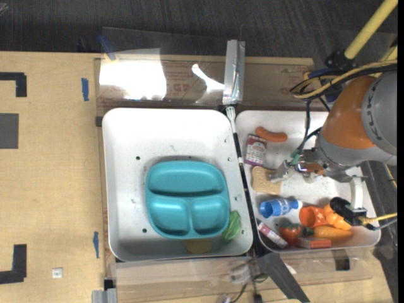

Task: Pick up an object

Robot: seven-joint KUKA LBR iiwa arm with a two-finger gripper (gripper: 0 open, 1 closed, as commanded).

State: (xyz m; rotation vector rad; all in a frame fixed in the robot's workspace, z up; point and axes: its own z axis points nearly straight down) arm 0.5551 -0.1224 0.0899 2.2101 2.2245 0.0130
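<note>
Right now the tool (291, 165) is hovering low in the right bin (287, 120), just at three o'clock of the toast (263, 180); I cannot tell its state. It should be centring over the toast before closing.

A teal divided tray (187, 197) is lying in the left bin (120, 137), near its front edge, a green item (233, 226) touching its right corner.
</note>
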